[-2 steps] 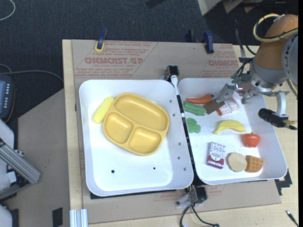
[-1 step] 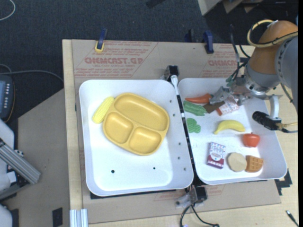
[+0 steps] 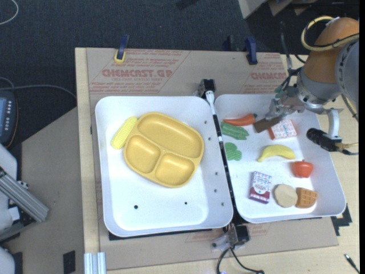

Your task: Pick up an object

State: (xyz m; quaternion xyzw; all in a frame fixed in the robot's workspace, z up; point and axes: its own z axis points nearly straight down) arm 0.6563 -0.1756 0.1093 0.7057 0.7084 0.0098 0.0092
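two white bins on a cardboard-covered bench (image 3: 171, 67) over dark carpet.
the gripper (image 3: 278, 112) is seen low in the right bin (image 3: 328, 201), near its far edge, just above a red-and-white packet (image 3: 283, 129); its grip cannot be told.

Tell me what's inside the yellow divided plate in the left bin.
The yellow plate has nothing in its three compartments. A yellow corn cob lies against its left rim, outside it. Whatever is beneath the plate is covered.

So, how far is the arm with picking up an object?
Done: the claw has reached the right bin, above the red-and-white packet. In hand: nothing visibly held. Left: grasping and lifting; the banana and tomato lie untouched in the bin.
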